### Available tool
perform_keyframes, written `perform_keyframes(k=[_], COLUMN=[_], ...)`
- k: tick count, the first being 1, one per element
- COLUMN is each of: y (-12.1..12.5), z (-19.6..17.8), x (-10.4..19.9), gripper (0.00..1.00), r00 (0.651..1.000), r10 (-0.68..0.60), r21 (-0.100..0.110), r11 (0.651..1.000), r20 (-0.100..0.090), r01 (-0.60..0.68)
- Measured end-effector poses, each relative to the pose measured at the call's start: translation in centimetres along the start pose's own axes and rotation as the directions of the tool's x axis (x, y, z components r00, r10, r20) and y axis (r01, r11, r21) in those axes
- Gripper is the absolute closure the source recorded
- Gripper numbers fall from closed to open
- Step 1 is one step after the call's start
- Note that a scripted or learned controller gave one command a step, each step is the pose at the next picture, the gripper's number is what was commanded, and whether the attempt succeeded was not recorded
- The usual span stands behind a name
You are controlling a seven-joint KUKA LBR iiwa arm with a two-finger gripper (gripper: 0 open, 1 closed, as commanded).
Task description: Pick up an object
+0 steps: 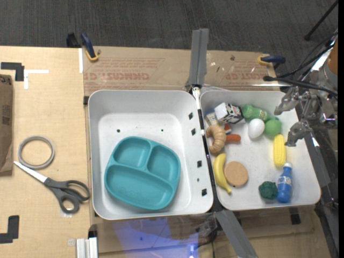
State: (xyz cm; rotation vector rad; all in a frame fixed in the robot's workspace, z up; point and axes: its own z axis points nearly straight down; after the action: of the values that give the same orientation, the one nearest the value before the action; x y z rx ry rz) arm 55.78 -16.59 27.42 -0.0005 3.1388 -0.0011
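Approach step, nothing grasped yet. Gripper [294, 123] hovers at right bin's [309, 198] right edge, open or closed: cannot tell. Corn cob [279, 150] lies just beside it, blue bottle [285, 183] nearer front. Next: centre over one item, descend straight.

The gripper [294, 118] hung at about three o'clock in the camera view, close to the frame's right edge. Two metal fingers [285, 102] reached out toward nine o'clock, one above the other, with a clear gap between them and nothing held in that gap. Behind them, toward three o'clock, the wrist [322, 109] showed as a cluster of grey metal parts and dark cables. A patch of the arm's orange band [334, 62] appeared at roughly two o'clock, cut off by the frame's edge.
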Motion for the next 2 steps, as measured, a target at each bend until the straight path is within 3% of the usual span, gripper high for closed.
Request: perform_keyframes(k=[1,2], y=[-2.0,5.2], z=[14.4,18.2], x=[-4.8,-3.7], gripper=[0.0,0.0], r00=[0.991,0.956], r10=[0.137,0.294], r21=[0.0,0.0], r11=[0.991,0.956], r20=[0.0,-0.001], r01=[-0.137,-0.294])
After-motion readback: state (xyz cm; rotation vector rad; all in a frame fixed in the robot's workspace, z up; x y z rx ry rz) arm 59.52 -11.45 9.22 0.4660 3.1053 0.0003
